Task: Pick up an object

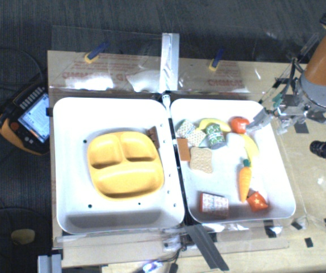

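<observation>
The right bin [276, 169] holds several toy foods. A red tomato [239, 124] lies at the back, with a yellow banana [250, 145] curving beside it. An orange carrot [245, 181] and a red strawberry [257, 201] sit toward the front right. A green can [214, 136], a tan bread slice [201, 160] and a red-and-white box [214, 203] lie further left. My gripper [260, 119] hangs over the bin's back right corner, just right of the tomato. Nothing shows in its grasp.
The left bin [72, 169] carries a yellow compartment tray [125, 164], with a small brown piece [153, 135] by the divider. Blue clips [96, 52] hold plastic sheeting behind the bins. A handheld pendant [31, 118] and cables lie on the floor at left.
</observation>
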Controlling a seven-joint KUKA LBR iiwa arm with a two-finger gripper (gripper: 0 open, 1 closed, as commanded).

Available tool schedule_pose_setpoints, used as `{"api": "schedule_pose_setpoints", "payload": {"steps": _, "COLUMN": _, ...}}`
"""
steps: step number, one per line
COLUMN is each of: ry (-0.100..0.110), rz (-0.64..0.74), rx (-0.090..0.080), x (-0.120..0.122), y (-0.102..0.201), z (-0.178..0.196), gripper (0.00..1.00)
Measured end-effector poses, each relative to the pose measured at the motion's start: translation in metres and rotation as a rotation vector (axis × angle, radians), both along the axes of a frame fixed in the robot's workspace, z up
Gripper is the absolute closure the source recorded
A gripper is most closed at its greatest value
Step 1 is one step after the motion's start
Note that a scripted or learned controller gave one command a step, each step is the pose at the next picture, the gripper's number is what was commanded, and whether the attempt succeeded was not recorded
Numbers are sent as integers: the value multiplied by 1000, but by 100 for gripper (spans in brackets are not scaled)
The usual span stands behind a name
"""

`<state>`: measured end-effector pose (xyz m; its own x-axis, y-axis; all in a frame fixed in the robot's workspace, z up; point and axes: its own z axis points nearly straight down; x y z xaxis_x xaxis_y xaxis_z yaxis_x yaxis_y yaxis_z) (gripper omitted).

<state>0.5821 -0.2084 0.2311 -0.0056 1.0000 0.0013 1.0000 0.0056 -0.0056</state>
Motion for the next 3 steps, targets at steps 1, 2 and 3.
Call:
{"api": "schedule_pose_setpoints", "payload": {"steps": 1, "ry": -3, "rz": 154, "rx": 2, "x": 12, "y": 9, "z": -139, "gripper": 0}}
{"api": "schedule_pose_setpoints", "payload": {"steps": 2, "ry": 1, "rz": 157, "rx": 4, "x": 13, "y": 10, "z": -131, "gripper": 100}}
{"api": "schedule_pose_setpoints", "payload": {"steps": 3, "ry": 0, "rz": 175, "rx": 1, "x": -15, "y": 37, "z": -100, "gripper": 100}}
